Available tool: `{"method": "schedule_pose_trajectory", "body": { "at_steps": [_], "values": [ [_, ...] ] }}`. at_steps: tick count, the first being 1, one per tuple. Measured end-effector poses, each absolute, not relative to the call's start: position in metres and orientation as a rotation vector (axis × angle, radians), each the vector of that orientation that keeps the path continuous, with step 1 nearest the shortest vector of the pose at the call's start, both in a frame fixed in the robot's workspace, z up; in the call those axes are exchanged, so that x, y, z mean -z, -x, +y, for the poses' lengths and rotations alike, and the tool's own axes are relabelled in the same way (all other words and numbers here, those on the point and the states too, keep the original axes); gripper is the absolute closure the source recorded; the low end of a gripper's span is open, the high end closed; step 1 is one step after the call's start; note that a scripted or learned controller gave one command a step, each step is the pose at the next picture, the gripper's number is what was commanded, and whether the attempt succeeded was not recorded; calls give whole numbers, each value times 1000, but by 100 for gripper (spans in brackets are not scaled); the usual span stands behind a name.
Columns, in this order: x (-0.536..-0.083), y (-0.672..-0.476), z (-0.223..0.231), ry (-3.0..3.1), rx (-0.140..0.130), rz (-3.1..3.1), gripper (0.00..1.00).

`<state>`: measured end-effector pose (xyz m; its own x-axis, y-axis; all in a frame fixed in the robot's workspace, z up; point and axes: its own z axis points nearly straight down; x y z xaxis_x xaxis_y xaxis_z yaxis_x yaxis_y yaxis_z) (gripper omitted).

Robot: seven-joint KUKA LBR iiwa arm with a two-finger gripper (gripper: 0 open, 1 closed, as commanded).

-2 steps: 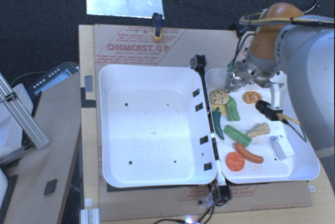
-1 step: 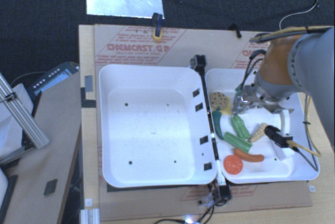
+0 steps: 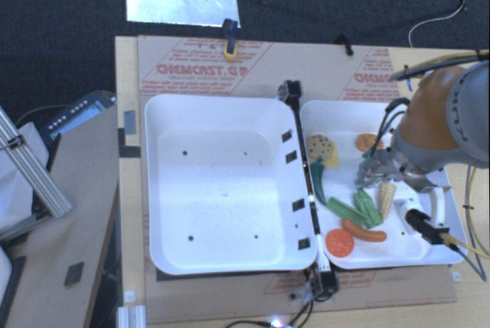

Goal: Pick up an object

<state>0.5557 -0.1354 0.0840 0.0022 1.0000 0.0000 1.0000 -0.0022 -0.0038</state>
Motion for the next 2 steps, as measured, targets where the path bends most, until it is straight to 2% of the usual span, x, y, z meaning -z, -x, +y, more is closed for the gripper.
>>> {"method": "schedule_pose_trajectory", "body": {
  "at_steps": [1, 2],
  "values": [
    [-86, -658, -111, 2217, 12, -2238, 100],
    [-239, -673, -80, 2223, 22, -2243, 100]
  ]
}}
